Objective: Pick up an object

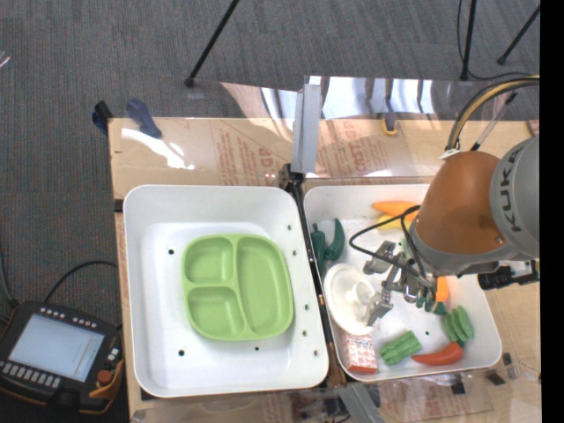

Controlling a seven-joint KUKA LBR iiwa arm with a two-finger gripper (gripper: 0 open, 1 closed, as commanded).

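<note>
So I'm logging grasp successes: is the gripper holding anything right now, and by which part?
Cannot be told. The gripper hangs low over the right bin beside the white bowl, but nothing shows plainly between its fingers.

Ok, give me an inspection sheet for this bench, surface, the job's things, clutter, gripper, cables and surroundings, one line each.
Surface: two white bins side by side, left bin and right bin, on a brown bench.
Job's things: in the right bin, white bowl, red pepper, green block, orange piece, dark green piece, red-white packet.
Clutter: green divided plate in the left bin.
Gripper: gripper over the white bowl's edge; finger state unclear.
Cables: black and yellow cables arching over the arm; a black lead on the floor at left.
Surroundings: grey carpet, tripod legs, handheld control pendant at lower left.
</note>
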